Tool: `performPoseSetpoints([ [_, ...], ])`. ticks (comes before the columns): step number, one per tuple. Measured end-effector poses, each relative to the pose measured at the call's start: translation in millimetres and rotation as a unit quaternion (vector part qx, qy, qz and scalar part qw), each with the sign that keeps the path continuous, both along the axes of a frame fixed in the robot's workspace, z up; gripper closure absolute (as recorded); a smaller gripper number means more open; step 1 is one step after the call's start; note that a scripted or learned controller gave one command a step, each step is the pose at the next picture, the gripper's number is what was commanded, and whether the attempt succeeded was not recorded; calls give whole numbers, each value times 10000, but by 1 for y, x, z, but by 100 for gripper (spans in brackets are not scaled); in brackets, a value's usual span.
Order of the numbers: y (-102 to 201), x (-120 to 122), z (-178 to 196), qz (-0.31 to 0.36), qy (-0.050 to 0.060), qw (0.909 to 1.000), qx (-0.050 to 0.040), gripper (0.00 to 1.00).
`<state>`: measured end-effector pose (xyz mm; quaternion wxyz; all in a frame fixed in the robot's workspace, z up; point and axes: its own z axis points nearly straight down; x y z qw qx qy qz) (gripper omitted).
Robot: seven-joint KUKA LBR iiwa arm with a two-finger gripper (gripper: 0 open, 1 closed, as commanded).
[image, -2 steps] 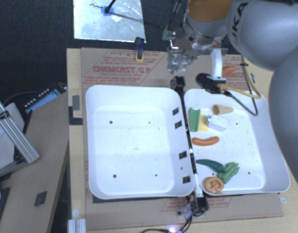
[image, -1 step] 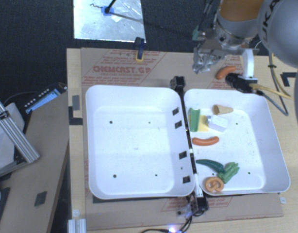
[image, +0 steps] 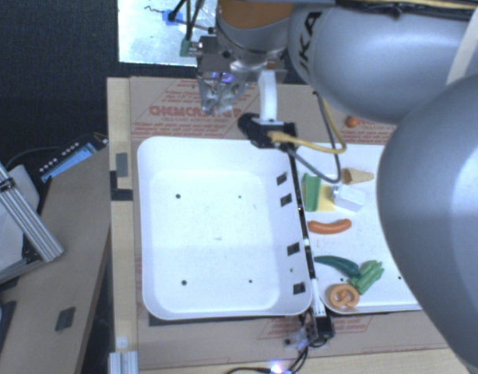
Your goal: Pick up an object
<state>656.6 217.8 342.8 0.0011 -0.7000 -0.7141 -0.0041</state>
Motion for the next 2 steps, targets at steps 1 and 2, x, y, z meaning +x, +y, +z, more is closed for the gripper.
performPoseSetpoints([
  [1,-66,13,-12,-115,15,9999,-43,100],
  [2,23,3,-7,-40,8,10000,-15,100],
])
